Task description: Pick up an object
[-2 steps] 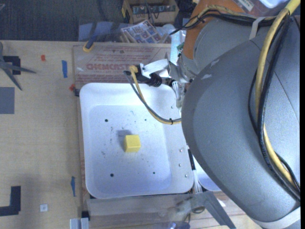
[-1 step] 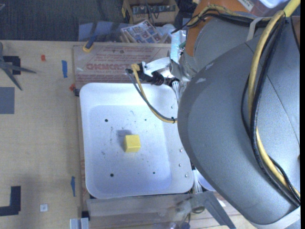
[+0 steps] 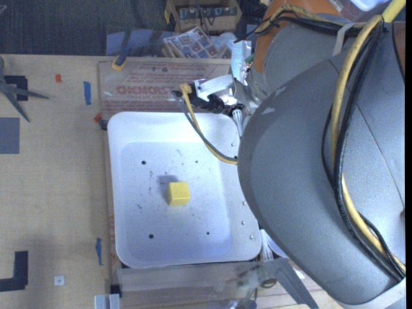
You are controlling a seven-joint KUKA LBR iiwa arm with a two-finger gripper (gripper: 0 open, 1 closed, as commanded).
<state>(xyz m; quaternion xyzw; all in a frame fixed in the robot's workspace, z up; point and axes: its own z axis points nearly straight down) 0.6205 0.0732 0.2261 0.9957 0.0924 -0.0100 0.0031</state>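
Yellow block (image 3: 179, 193) sits alone on the floor of the white bin (image 3: 122, 140), approx centre, a bit toward the lower half, flat on its base w/ one corner turned toward the camera; small grey shadow just up-left of it. Nothing touching it. Bin floor has scattered dark specks around the block. Grey arm (image 3: 322, 172) fills the right side of the view, covering the bin's right rim and everything past it; orange band (image 3: 293, 2) visible at top, above the grey body. Yellow cable (image 3: 206, 140) loops from the arm's upper-left hardware down over the bin's upper-right corner & back under the arm. More yellow & black cables run down the arm body on the right. The tool: can't tell its state, it's hidden by the arm body, so no read on how open it is or whether it has anything. Block is well apart from the arm. Wooden counter (image 3: 51, 192) left of the bin carries bits of blue tape (image 3: 87, 93) and black marks.
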